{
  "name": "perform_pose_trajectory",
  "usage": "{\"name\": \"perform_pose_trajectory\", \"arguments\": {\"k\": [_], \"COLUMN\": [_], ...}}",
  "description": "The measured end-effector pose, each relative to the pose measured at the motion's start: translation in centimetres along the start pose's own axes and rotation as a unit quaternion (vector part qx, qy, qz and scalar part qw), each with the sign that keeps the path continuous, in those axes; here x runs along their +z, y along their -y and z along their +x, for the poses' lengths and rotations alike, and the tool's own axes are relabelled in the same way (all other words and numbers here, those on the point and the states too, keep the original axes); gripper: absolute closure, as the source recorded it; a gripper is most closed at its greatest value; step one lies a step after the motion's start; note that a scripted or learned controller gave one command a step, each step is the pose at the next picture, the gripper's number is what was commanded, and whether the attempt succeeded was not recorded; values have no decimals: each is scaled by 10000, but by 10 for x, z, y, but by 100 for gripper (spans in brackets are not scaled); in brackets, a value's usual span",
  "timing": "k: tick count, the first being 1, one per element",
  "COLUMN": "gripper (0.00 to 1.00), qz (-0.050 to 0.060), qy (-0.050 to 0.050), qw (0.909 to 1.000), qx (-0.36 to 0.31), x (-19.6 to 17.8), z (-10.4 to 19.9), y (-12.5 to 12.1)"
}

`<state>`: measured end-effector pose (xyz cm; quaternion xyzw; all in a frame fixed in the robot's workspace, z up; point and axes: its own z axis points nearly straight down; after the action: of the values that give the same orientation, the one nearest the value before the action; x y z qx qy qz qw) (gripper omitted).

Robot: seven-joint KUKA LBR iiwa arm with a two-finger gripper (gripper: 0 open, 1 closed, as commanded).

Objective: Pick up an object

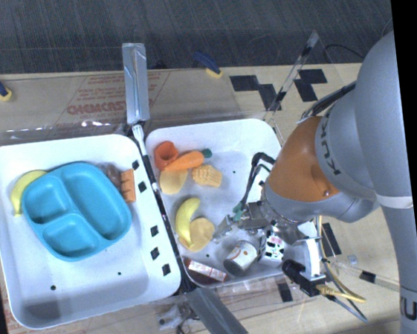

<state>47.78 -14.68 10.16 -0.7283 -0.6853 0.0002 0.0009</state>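
My gripper (pixel 250 232) hangs low over the front part of the right bin (pixel 223 132), under the grey and orange wrist. Just below it lies a small white and red can (pixel 240 257) on its side; whether they touch is unclear. To the gripper's left lie a yellow banana (pixel 186 214) and a pale yellow round fruit (pixel 202 231). Farther back in the same bin are an orange carrot (pixel 185 161), a corn cob (pixel 206 175), an orange cup (pixel 165 153) and a yellow lemon-like piece (pixel 171 182). A brown bar (pixel 206 270) rests at the bin's front edge.
The left bin (pixel 81 293) holds a blue divided plate (pixel 77 208), with a yellow banana (pixel 21 187) sticking out behind it and a small orange piece (pixel 127 185) at its right. A ridge with black marks (pixel 156 228) separates the bins. The arm covers the right bin's right side.
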Motion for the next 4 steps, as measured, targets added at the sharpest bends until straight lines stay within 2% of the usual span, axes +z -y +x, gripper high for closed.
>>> {"name": "perform_pose_trajectory", "arguments": {"k": [1, 2, 3, 4], "gripper": [0, 100, 0, 0], "qz": [4, 13, 15, 1], "qy": [4, 0, 0, 3], "qw": [9977, 9978, 9978, 9985], "qx": [680, 658, 657, -547], "x": [-35, -43, -43, -35], "z": [11, 11, 12, 27], "y": [2, 2, 2, -59]}}
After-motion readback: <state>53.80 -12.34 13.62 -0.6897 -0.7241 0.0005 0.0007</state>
